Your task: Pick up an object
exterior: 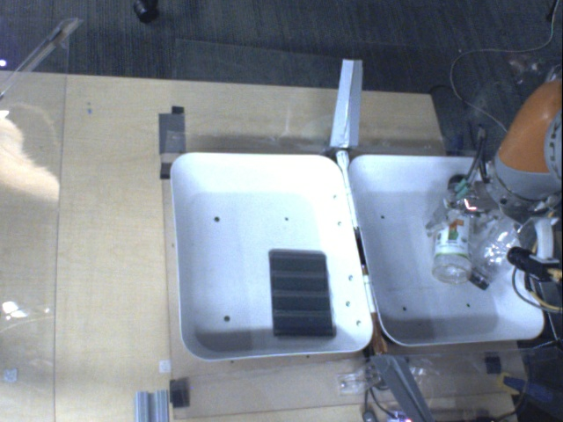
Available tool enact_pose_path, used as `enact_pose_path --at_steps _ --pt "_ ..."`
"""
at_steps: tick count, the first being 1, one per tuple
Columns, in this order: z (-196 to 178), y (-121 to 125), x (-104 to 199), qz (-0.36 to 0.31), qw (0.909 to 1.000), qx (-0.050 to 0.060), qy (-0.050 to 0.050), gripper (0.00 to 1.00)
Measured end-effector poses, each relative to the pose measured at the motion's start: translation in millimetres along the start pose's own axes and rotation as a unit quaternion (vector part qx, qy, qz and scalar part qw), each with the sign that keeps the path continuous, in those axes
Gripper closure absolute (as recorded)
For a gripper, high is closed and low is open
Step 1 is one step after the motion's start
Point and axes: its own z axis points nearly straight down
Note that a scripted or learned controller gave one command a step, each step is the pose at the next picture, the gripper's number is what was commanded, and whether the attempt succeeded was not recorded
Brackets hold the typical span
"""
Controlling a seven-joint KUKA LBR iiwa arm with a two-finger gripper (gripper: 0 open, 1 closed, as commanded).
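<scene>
Matt black ribbed block; smooth white plastic bins; pale wood bench; clear glossy bottle

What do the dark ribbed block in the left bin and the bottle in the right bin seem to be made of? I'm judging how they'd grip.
The ribbed block looks like matte black rubber or foam: dull surface, no glare, soft-edged ridges. The bottle looks like clear glossy plastic: the white bin shows through it, with bright highlights. Both are guesses from appearance.

wooden bench, two white bins side by side
</scene>
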Motion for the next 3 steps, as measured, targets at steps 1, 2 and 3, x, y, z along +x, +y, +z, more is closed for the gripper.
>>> enact_pose_path --at_steps 1,2,3 --pt "-8.6 -1.6 0.9 -0.002 1.0 0.003 0.0 1.0" --pt "-2.4 -27.3 11.2 -0.103 0.994 -0.035 -0.012 1.0" --pt "-83.1 0.0 98.7 -0.141 0.9897 -0.023 -0.01 1.0"
